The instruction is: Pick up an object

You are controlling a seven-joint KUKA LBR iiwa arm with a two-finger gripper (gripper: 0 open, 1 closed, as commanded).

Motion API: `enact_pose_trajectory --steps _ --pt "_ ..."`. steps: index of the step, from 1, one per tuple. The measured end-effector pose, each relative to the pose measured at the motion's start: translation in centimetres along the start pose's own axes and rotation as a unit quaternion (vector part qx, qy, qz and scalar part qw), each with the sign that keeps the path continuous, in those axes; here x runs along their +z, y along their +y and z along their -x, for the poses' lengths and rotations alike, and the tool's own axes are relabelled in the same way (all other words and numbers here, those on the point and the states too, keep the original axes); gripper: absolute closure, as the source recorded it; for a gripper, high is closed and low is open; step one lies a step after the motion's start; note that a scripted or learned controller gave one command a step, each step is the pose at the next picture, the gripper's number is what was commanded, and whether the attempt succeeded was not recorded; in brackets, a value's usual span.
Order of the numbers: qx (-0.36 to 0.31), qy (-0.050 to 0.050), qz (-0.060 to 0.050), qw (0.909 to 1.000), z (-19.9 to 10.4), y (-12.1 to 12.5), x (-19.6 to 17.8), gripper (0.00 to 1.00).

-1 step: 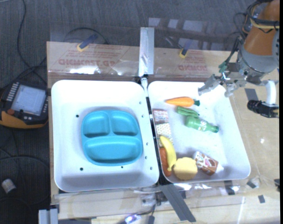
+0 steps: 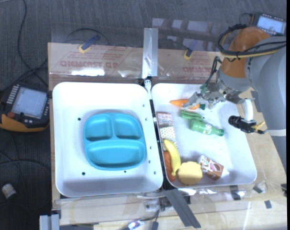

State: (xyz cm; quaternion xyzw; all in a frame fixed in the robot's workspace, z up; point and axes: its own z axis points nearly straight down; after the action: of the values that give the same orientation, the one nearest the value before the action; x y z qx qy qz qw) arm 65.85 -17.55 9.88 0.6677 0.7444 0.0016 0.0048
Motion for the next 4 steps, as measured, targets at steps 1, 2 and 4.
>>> enact_pose_trajectory --steps 1,2,4 --pt "-0.004 0.002 -0.004 1.0 -2.9 0.4 -6.8 0.0" --pt "-0.015 0.002 -0.005 0.9999 -0.1 -4.9 -4.2 0.0" --pt "-0.01 0.006 0.007 0.9999 2.4 -11.7 0.4 0.0"
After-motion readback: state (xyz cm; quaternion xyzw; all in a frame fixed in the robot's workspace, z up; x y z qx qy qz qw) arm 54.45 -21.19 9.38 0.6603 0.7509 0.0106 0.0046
